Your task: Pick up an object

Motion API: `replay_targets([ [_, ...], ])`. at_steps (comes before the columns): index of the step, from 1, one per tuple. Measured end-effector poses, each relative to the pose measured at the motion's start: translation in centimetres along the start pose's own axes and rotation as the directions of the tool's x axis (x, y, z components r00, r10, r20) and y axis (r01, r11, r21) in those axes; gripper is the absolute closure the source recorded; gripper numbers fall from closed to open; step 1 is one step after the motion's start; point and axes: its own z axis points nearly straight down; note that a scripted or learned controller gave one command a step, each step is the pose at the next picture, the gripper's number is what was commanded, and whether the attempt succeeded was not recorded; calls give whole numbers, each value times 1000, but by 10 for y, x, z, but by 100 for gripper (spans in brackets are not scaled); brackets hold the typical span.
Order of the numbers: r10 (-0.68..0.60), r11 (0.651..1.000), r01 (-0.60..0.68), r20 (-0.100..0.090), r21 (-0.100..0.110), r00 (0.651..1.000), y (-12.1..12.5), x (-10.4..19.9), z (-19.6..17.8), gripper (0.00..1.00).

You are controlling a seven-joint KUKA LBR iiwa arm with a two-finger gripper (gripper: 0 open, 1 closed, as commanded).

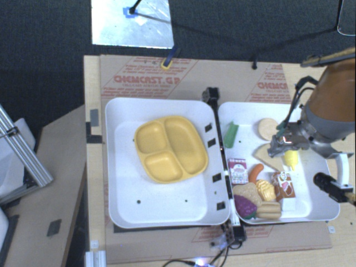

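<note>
Spanning the middle, the bench carries two shallow white bins side by side. Left bin holds a yellow divided plate with three compartments, lying near the bin's centre. Right bin holds the small items.

Arm, grey with an orange band, comes in from 3 o'clock and hangs over the right bin's upper half. Gripper sits low over the bin; whether its claw is apart or together, cannot tell, as the wrist hides it.

Items in the right bin, bigger first:
- green block at 10 o'clock of the bin, beside the dividing wall
- pale round piece at 12 o'clock, just beside the gripper
- small white carton with red print, near centre-left
- red-brown carton, toward 5 o'clock
- purple piece and tan bread-like pieces crowded at 7 o'clock
- yellow piece just below the gripper
- orange carrot-like piece, touching the white carton's right side
</note>
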Motion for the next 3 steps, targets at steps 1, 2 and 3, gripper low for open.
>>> replay_targets([
  [1,0,1000,0,0,1,1000,14,53,4,100],
  [2,-1,1000,1,-1,3,1000,7,115,5,100],
  [3,0,1000,0,-1,2,1000,12,170,-1,100],
])
